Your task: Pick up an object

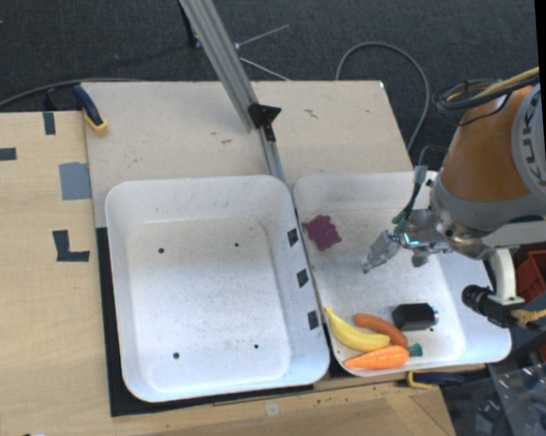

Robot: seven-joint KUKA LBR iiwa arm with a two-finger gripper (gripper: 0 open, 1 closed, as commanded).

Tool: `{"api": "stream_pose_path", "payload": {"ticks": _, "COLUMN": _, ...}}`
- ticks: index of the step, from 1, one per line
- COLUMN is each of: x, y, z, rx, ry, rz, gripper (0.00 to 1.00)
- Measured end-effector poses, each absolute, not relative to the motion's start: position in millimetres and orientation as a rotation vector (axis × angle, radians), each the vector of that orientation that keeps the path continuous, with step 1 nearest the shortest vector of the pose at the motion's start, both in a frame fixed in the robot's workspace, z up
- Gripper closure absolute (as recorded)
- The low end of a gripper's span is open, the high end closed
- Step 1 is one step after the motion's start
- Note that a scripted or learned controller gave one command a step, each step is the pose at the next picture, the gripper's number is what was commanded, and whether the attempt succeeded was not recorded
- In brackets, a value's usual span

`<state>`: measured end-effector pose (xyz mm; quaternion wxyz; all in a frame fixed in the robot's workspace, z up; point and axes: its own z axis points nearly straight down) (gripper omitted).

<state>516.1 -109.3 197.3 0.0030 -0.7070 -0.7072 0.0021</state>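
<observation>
The right bin [346, 192] holds a purple lump [323, 231] near its left wall. Along its front edge lie a yellow banana [351, 334], an orange carrot [379, 325], a second carrot [376, 358] and a small black block [414, 316]. My gripper [399, 253] hangs over the middle of the right bin, to the right of the purple lump and above the black block. Its fingers stand open with nothing between them.
The left bin [127, 271] sits beside the right one, with black clips on the shared wall. A metal pole [228, 61] slants over the bench at the back. A cable [383, 58] loops behind the right bin.
</observation>
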Motion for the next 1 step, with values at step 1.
{"api": "stream_pose_path", "payload": {"ticks": 1, "x": 517.2, "y": -109.4, "z": 199.7, "rx": -2.218, "ry": -2.222, "rz": 0.002, "gripper": 0.00}}
